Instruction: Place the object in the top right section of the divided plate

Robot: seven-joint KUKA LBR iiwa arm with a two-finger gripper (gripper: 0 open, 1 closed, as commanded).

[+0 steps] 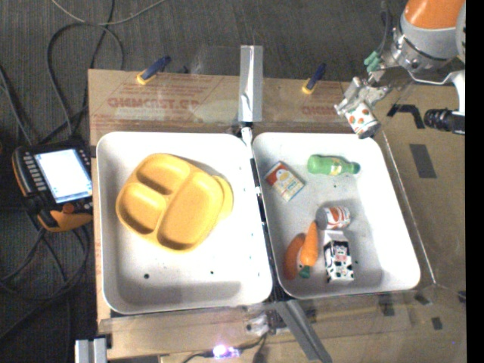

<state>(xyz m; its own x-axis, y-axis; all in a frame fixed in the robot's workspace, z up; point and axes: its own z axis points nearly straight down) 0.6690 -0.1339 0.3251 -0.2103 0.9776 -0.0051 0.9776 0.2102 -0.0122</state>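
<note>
Wrist angled down-left from the upper right, my gripper (361,110) pinches a small white cup with red dots (364,119) above the right bin's (401,203) top rim, well apart from the yellow divided plate (172,200) in the left bin (113,271).
</note>
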